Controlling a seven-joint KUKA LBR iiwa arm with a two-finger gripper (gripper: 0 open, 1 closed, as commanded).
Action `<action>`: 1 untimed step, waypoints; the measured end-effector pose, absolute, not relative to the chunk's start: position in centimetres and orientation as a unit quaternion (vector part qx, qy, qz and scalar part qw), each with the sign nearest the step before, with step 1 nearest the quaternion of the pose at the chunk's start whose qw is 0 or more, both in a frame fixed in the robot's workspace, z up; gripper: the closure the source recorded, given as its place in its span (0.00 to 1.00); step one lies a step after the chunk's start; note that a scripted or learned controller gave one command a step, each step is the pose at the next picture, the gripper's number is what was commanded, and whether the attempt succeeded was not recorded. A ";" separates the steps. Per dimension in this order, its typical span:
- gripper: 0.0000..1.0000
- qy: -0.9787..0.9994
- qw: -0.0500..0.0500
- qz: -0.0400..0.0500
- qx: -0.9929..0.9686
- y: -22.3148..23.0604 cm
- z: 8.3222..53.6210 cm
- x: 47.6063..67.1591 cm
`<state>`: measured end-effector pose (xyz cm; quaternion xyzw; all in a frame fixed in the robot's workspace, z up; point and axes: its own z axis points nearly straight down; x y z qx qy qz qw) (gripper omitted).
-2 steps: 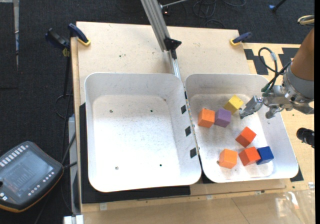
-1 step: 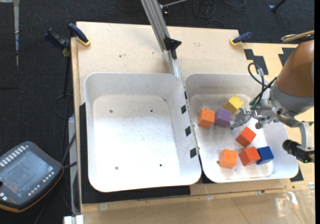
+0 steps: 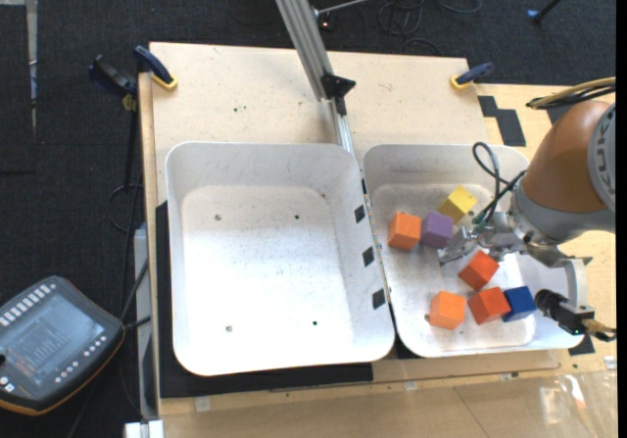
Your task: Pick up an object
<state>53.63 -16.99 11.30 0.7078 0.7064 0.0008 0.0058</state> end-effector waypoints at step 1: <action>1.00 0.707 0.002 0.001 0.707 -16.8 12.1 53.5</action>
